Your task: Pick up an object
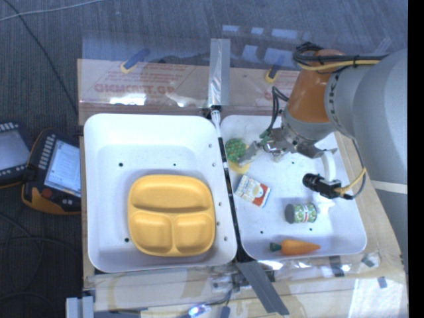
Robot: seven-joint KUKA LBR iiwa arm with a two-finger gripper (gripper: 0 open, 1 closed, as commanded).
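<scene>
Gripper [255, 150] was low in the right bin [351, 234], far-left part, green broccoli [236, 148] touching its left side, finger state impossible to tell, nothing seen held.

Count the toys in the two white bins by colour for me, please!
Yellow: 1, the yellow plastic divided tray
Green: 2, the green broccoli toy and the green tin can
Orange: 1, the orange carrot toy
White and red: 1, the small carton
Total: 5

Green broccoli [235, 149], white carton [252, 191], green can [301, 212] and orange carrot [295, 247] lie apart in the right bin [344, 244]
</scene>
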